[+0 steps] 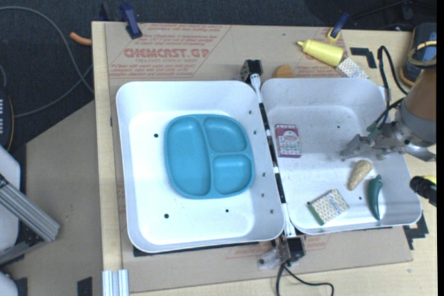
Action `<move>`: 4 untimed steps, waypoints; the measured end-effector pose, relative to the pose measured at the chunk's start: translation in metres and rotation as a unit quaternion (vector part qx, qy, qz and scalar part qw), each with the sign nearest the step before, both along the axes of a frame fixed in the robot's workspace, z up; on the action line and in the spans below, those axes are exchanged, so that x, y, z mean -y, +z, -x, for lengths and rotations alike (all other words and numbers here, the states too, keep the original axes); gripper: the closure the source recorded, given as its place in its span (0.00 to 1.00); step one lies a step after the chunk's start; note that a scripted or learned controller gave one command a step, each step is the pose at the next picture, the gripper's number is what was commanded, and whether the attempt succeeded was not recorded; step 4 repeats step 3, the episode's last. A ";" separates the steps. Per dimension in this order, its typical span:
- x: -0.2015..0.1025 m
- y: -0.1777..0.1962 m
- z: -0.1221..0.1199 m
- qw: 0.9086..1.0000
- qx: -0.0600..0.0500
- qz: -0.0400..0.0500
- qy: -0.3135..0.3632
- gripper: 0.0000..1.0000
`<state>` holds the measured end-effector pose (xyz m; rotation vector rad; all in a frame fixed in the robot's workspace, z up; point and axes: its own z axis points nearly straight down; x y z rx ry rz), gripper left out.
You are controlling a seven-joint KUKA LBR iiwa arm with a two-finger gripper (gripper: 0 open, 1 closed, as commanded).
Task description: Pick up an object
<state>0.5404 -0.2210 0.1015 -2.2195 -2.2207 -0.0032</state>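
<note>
Low in the frame, right of centre, a small patterned packet [328, 205] lies tilted near the bottom wall of the right bin [312, 90]. Just right of it a dark green pepper-like piece [375, 196] lies almost upright along the bin's right side, and a pale corn cob [359, 173] rests just above and left of that, the two close but apart. Right above the cob is the hand [365, 147], reaching in from the right edge on the grey arm [422, 111]; its metal fingers point left and down toward the bin floor, nothing shows between them, and how far they are spread I cannot tell. Further up the same bin, near its left wall, a small red and white card [287, 141] lies flat. At middle left, the left bin [132, 104] holds a blue divided plate [208, 155] near its centre. Beyond both bins, on the table [166, 48] at upper right, a yellow bottle [322, 50] lies on its side.
</note>
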 end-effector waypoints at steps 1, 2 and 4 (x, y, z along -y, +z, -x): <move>-0.003 -0.018 0.042 1.000 -0.002 -0.001 0.000 0.00; -0.003 -0.008 0.041 1.000 0.000 0.000 -0.001 1.00; -0.041 -0.017 -0.071 1.000 0.001 0.001 0.001 1.00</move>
